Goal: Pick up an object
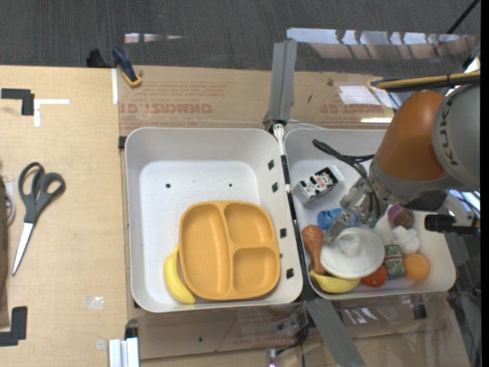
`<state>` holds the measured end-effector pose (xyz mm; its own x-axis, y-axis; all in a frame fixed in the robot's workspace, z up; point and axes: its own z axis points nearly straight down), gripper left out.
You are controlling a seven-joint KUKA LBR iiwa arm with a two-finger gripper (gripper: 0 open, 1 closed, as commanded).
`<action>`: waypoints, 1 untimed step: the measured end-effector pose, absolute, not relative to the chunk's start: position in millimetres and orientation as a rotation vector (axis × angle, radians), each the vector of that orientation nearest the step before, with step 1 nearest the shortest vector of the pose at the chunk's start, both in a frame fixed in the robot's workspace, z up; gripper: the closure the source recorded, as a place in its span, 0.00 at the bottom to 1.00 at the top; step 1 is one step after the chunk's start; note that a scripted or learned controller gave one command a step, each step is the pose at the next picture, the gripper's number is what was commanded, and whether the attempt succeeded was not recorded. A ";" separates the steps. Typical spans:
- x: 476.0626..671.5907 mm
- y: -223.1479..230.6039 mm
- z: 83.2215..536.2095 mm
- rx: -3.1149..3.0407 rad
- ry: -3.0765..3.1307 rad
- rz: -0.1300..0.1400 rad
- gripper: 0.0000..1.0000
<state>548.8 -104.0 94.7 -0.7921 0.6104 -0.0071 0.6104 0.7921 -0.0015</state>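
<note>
My gripper (357, 209) reaches down into the right bin (306, 147) from the right, its tip just above a pile of small objects. Under it lie a white round lid-like dish (352, 253), a blue item (329, 219), a brown piece (312, 243), a yellow banana (333, 284), a red piece (374, 278), an orange ball (416, 266) and a white-and-purple toy (403, 228). A small white and black box (318, 184) sits further back in that bin. The arm's orange band (412, 140) hides the bin's right rear.
The left bin (153, 205) holds a yellow divided plate (228, 249) with a banana (175, 280) tucked under its left edge. Scissors (32, 205) lie on the wooden bench at far left. A grey divider post (281, 82) stands behind the bins.
</note>
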 end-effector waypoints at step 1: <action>537.5 -102.1 95.7 1.328 2.834 -0.006 0.00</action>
<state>537.5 -102.1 95.7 -0.6400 0.7683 -0.0128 0.7683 0.6400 0.0019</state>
